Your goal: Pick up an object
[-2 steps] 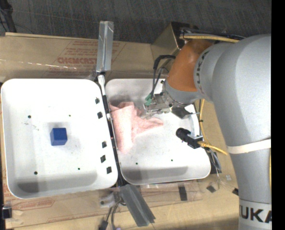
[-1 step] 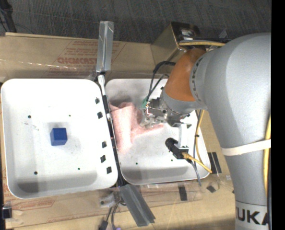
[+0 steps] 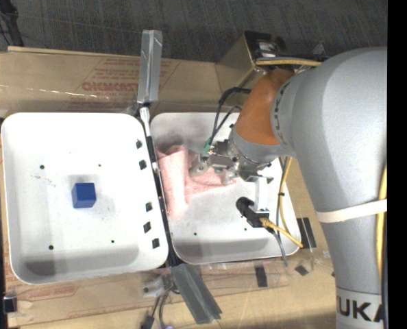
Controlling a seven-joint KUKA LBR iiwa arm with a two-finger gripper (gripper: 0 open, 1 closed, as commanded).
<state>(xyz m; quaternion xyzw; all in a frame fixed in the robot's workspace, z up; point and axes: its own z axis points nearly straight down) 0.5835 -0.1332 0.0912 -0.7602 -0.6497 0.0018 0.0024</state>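
Your gripper (image 3: 220, 162) sits low in the right bin (image 3: 190, 252), on the pink cloth (image 3: 173, 177); its grip state can't be told; soft fabric may slip free when lifted.

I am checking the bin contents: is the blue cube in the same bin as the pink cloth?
No, the blue cube lies in the left bin, the pink cloth in the right.

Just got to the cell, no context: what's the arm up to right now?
The KUKA arm reaches in from the right, its tool low in the right bin over a pink cloth-like object beside the divider. Whether it has a hold on it can't be told. A blue cube sits alone in the left bin, untouched.
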